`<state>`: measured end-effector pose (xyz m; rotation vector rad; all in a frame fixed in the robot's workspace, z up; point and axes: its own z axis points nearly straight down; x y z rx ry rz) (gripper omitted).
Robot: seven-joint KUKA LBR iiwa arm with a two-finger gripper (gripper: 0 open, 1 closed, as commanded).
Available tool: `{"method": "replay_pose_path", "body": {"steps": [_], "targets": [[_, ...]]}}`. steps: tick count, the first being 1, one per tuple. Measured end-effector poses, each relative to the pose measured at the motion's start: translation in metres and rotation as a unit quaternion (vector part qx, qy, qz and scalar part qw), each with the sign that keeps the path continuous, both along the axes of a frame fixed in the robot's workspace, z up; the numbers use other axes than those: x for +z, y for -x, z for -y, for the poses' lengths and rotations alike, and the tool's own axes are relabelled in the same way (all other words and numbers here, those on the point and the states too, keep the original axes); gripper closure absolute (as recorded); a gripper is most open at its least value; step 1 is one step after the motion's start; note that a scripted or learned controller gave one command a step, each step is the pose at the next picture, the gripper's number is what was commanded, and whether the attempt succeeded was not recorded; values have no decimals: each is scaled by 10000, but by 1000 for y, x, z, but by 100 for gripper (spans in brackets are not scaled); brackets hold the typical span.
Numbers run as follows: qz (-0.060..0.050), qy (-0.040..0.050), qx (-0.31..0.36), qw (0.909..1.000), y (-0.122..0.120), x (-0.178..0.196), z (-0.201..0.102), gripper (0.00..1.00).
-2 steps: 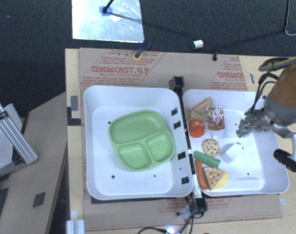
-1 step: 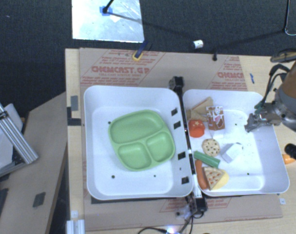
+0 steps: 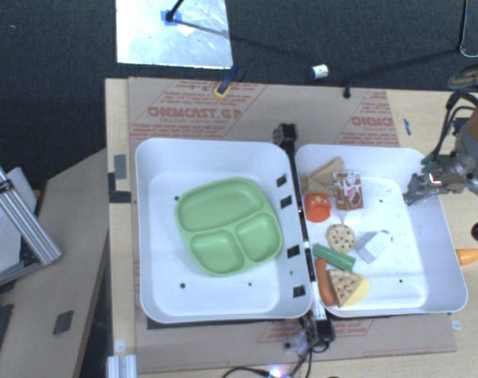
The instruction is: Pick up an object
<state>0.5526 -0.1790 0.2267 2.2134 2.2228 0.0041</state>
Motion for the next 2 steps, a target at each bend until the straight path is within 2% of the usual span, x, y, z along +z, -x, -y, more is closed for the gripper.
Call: {"method": "replay_pose_path", "body": {"steps": [2], "targets": [[-15, -13, 26, 10000, -12, -5, -96, 100]]}}
